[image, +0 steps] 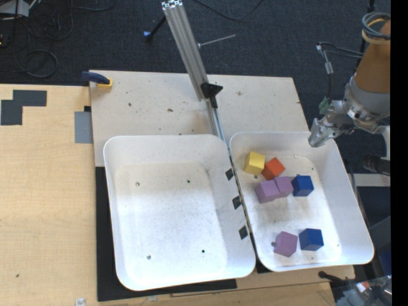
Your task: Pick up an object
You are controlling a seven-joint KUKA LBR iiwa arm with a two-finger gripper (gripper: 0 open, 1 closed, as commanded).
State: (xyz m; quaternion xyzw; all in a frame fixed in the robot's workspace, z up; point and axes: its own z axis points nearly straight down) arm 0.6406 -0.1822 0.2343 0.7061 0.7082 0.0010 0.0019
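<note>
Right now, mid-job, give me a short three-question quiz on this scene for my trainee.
1. True or false: the gripper is over the left bin.
2. How many blue blocks lie in the right bin?
3. Which touches the yellow block: A) orange block, B) lower purple block?

Key: 1 false, it is at the right bin's upper rim; 2 two; 3 A.
</note>
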